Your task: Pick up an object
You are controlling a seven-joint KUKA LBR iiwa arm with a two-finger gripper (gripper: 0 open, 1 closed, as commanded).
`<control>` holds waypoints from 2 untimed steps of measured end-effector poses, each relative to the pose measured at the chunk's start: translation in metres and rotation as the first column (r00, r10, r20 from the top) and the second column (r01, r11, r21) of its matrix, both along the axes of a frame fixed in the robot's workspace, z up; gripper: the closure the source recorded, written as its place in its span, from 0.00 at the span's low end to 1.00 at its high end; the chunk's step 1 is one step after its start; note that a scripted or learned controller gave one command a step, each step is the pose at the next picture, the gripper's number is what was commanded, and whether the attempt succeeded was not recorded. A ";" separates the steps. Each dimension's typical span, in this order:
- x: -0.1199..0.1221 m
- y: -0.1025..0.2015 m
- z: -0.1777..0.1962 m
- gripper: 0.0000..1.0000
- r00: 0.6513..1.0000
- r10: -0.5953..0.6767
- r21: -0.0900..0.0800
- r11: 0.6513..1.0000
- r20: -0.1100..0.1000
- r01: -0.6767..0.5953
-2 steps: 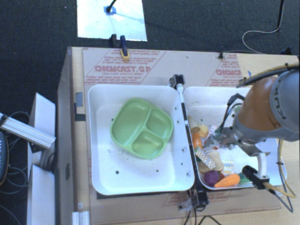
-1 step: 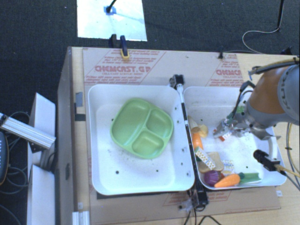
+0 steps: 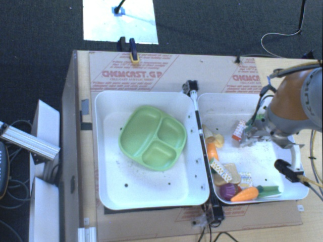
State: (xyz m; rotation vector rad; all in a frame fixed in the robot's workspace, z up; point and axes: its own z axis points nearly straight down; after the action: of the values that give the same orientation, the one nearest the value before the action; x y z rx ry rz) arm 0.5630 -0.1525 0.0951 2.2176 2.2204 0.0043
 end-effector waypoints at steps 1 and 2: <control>0.000 0.000 0.000 0.00 1.000 0.000 0.000 1.000 0.000 0.000; 0.086 0.045 -0.011 0.00 1.000 0.003 0.001 1.000 -0.002 -0.003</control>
State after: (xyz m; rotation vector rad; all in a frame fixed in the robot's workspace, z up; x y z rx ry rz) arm 0.6489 -0.1072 0.0846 2.2151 2.2254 0.0032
